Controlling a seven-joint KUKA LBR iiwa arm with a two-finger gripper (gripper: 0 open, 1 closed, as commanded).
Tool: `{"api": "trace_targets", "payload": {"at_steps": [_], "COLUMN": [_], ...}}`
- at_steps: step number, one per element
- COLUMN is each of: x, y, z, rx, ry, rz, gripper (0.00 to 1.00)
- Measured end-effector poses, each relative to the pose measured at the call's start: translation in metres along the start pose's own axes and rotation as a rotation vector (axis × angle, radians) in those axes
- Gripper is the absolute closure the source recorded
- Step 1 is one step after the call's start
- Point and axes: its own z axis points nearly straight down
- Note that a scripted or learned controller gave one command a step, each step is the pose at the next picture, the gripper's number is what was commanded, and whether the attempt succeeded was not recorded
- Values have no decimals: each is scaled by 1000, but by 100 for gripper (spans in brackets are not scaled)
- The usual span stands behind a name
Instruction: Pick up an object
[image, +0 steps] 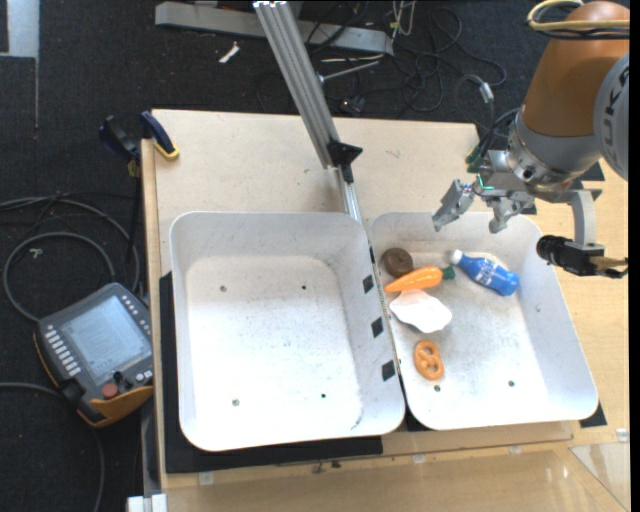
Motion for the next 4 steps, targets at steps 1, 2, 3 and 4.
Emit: {"api": "trace_targets", "payload": {"at_steps": [1, 2, 3, 4], "x": [4, 4, -3, -2], "y": [-2, -3, -1, 1], "z": [44, 108, 155, 142], "rx": [3, 6, 4, -3], "ry": [0, 0, 0, 0], "rz": [2, 3, 3, 3], "gripper": [0, 0, 0, 100]}}
